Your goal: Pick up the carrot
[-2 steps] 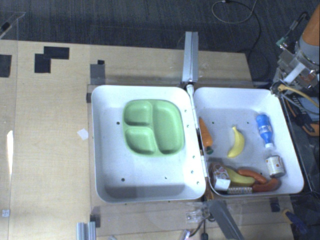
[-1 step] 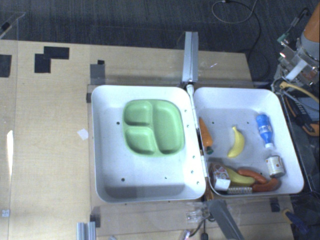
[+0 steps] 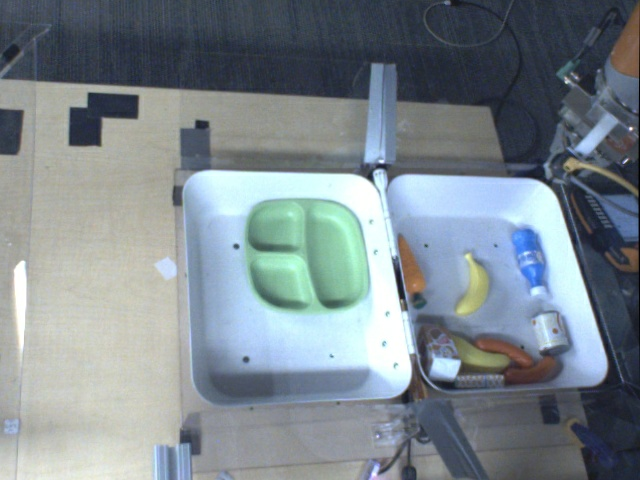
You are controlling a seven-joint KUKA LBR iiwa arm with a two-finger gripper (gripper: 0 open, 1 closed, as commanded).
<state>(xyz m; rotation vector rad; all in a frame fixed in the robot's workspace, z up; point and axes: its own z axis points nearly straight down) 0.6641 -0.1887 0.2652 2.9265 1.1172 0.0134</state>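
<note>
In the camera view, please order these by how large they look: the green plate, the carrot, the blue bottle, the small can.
Largest to smallest:
1. green plate
2. carrot
3. blue bottle, looking close to the carrot in length, so this ranking is unsure
4. small can

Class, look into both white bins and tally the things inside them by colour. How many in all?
Green: 1, divided plate
Orange: 1, carrot
Yellow: 2, banana, banana
Blue: 1, bottle
Silver: 1, can
Red: 1, hot dog
Total: 7
</note>
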